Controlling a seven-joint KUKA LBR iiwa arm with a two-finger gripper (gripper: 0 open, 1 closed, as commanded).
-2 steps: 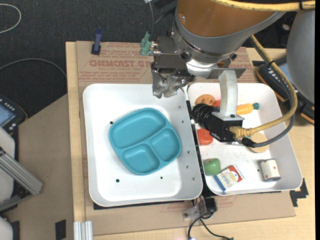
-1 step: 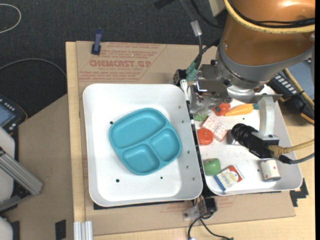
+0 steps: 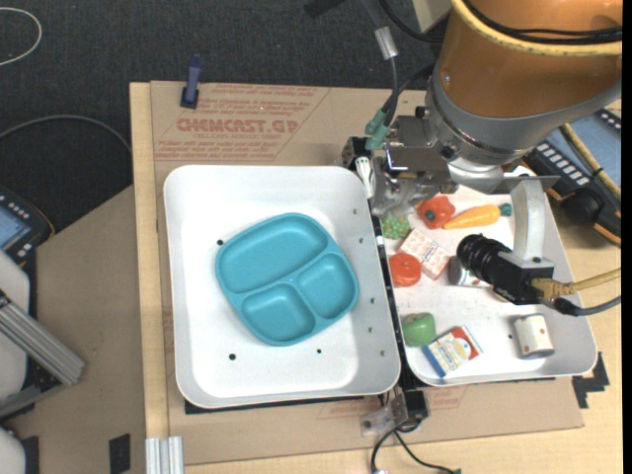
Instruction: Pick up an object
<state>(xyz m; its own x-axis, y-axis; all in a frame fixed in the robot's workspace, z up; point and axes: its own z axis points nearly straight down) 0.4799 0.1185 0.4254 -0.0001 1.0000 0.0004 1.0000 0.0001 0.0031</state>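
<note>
Nearest me, at the front of the right bin (image 3: 499, 375), lie a small carton (image 3: 452, 351) printed in blue and red, a green toy fruit (image 3: 418, 326) just to its left, and a small white block (image 3: 533, 336) off to the right; what the block is I can't make out. Behind them, by the wall between the bins, sit a red round piece (image 3: 404, 269) and a pink-and-white packet (image 3: 427, 251), touching or nearly so. Further back are a green lump (image 3: 395, 225), a red toy vegetable (image 3: 434, 208) and a toy carrot (image 3: 474, 215), all partly tucked under the arm's wrist.

The left bin (image 3: 188, 265) holds a teal divided plate (image 3: 286, 276), lying flat near its middle.

The gripper (image 3: 395, 178) hangs at the far left corner of the right bin, over the seam between the bins, just behind the green lump. The big orange-banded wrist covers most of it, so I can't tell whether it is open or closed, or whether it touches anything.

Beyond the bins, printed cardboard (image 3: 237, 126) runs back to a blue clip (image 3: 191, 82).
</note>
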